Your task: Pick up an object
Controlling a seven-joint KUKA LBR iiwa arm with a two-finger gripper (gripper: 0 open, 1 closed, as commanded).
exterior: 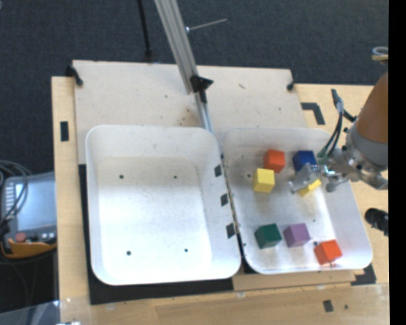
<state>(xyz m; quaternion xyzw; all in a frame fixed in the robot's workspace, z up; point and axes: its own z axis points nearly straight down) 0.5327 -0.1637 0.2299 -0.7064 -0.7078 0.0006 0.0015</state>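
My gripper (308, 179) hangs low over the upper right part of the right bin (348, 215), reaching in from the right. A small yellow block (312, 187) shows right under it, partly covered by the metal of the gripper. Just above it lies a blue block (304, 160), with an orange block (275, 159) to its left. A second yellow block (263, 180) lies left of the gripper. Along the bin's front are a green block (268, 235), a purple block (296, 233) and an orange-red block (327, 251).
The left bin (101, 181) sits beside the right one, and their rims meet at the middle. A slanted metal rail (179, 39) rises from behind the bins. A grey device with cables (24, 212) stands off the bench's left edge.
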